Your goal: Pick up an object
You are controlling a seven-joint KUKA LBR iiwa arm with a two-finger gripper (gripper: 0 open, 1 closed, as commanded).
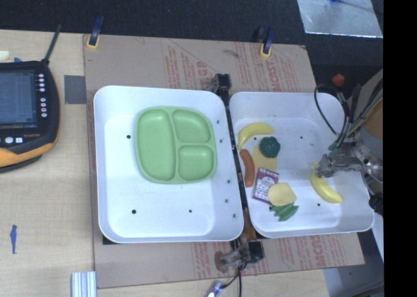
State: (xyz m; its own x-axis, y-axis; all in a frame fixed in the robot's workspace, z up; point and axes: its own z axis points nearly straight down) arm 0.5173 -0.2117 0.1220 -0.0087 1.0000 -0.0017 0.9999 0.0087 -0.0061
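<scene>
Fingers of the gripper [324, 169] are too small and dark against the wrist hardware for us to tell whether they are apart or together. We see the gripper low over the right bin [306, 110], its tip touching or just above the upper end of a curved yellow banana [325, 187] that lies near the bin's right wall. We cannot tell whether the banana is between the fingers.

Behind the gripper, we see the metal wrist reaching in from the right at a slant, with black cables [329, 110] looping up over the bin's rim.

Farther left in the same bin we see smooth, plastic-looking toy foods: a second banana [254, 131], a dark green broccoli-like lump [270, 147], a reddish-orange sausage [247, 167] along the left wall, a small printed packet [264, 183], a rounded yellow piece [281, 193] and a flat green pod [285, 210] just below it.

In the left bin [117, 211] we see a pale green divided plate [174, 144] with three compartments and rounded corners. Both bins are shallow, white and glossy, sitting on brown cardboard [163, 55] clamped to the bench. A handheld pendant [23, 116] with a screen lies at the far left.
</scene>
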